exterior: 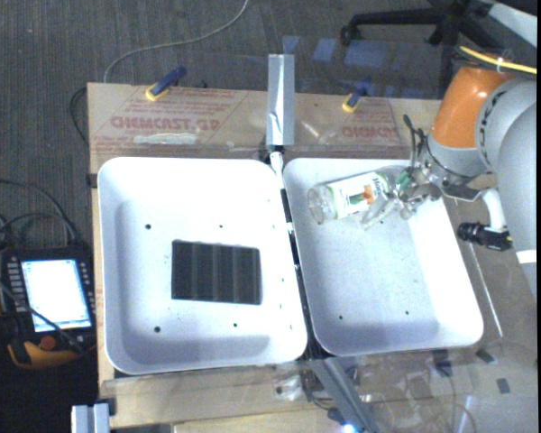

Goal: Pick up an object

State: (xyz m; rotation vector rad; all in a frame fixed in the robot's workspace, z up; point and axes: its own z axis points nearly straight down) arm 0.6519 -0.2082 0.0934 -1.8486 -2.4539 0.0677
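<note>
You'll find the tool low in the right bin, at one end of the bottle, likely lined up for a grasp; whether it grips, I cannot tell. The bottle lies on its side near the bin's far wall, clear plastic with a green-and-white label.

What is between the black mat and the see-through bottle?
From the camera view, the black mat lies in the left bin, the bottle in the right bin. Between them: white bin floor and the two bins' touching rims.

Bright even overhead light, slight softness, white bins glaring.
</note>
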